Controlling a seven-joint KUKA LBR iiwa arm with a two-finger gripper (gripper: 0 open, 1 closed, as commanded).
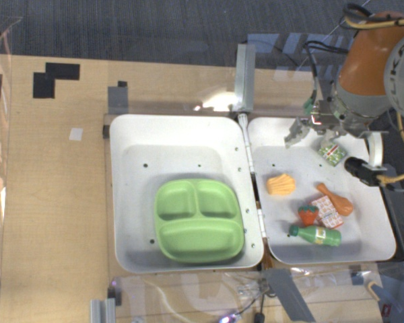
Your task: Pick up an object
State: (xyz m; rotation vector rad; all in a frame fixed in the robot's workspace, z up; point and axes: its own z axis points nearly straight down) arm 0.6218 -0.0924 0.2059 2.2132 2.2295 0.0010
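Objects for picking lie in the right bin (384, 244), while the left bin (128, 153) on the tabletop (47, 200) carries a green divided plate (198, 219) toward its 6 o'clock side. Crossing into the right bin, a yellow ridged piece (281, 184) sits near the 9 o'clock wall. Toward 5 o'clock from it lie a red piece (308, 214), a green bottle (316, 235) on its side at 6 o'clock, a red-and-white packet (328, 212) and an orange drumstick shape (336, 200), all clustered close together. A small green-and-white packet (331, 153) rests near 1 o'clock. The jaws (303, 130) hover over the bin's 12 o'clock area, apart from every item; whether they are open or closed I cannot tell.
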